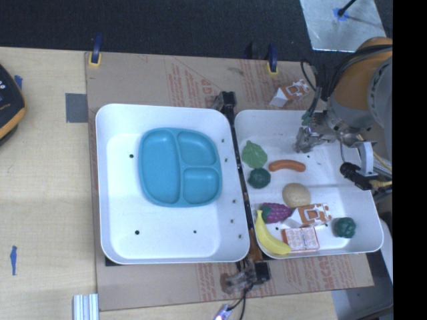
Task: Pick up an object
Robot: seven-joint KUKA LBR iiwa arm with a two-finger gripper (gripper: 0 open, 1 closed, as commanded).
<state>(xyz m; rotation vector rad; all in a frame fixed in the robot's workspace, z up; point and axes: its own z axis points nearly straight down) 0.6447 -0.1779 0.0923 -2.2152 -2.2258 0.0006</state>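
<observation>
The right bin (267, 122) holds several toy foods: a light green lettuce piece (253, 154), a dark green broccoli (259, 177), an orange sausage (287, 166), a beige potato (296, 194), purple grapes (275, 212), a yellow banana (268, 237), two small printed cartons (314, 214) (301, 239) and a dark green ball (344, 227). My gripper (307, 143) hangs over the bin's far right part, just up and right of the sausage, fingertips pointing down near the bin floor. Nothing shows between its fingers.
The left bin (113, 179) holds a blue divided plate (180, 166). A small carton (289, 93) lies on the cardboard behind the right bin. The arm's body (363, 92) covers the bin's far right corner. A yellow and black device (8, 105) sits at the left edge.
</observation>
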